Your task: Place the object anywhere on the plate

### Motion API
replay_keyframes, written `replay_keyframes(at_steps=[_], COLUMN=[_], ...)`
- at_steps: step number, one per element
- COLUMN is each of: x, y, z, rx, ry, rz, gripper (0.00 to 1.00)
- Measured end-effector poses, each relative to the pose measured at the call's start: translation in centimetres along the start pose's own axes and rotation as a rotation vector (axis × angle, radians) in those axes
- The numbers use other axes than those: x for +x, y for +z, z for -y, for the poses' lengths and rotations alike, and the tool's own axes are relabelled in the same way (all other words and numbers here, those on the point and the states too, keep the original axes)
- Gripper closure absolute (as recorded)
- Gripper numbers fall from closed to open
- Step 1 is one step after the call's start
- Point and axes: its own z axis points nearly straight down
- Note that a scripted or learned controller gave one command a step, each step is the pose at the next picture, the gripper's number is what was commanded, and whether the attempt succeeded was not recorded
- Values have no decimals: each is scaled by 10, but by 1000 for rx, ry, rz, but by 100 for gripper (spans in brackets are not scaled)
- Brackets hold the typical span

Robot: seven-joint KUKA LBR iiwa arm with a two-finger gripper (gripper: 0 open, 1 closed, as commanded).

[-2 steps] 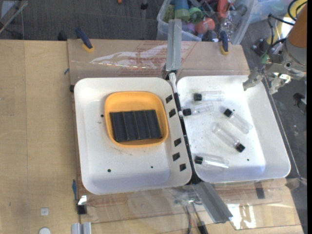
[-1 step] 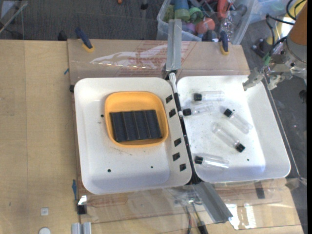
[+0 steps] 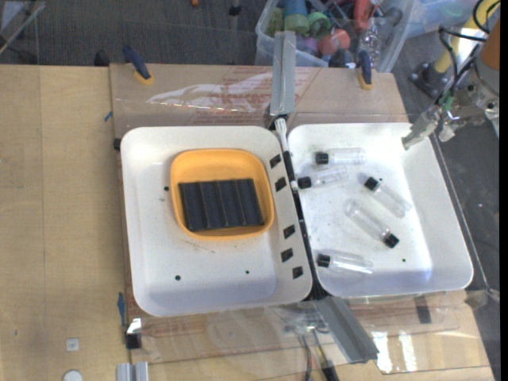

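So the end effector [image 3: 414,136] sat at the right bin's far-right corner, grip state unclear; nearest clear plastic black-capped vial [image 3: 339,157] lay left of it, long axis roughly left-right, orange square plate [image 3: 181,173] further left.

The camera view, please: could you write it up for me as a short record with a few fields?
left bin: holds an orange plate
on the plate: a dark ribbed block
right bin: holds five clear vials with black caps
vials: one near the top, one below it, one at right, one in the middle, one at the bottom
gripper: above the right bin's upper right corner, apart from the vials
task state: no vial on the plate yet
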Motion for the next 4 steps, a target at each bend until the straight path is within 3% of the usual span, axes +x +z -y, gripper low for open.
replay_keyframes(at_steps=[2,3,4], x=[1,0,1], y=[-11,-11,-16], z=[-1,0,-1], rx=[-2,-3,-3], ry=[-291,-284,-447], rz=[1,-1,1], gripper=[0,0,0])
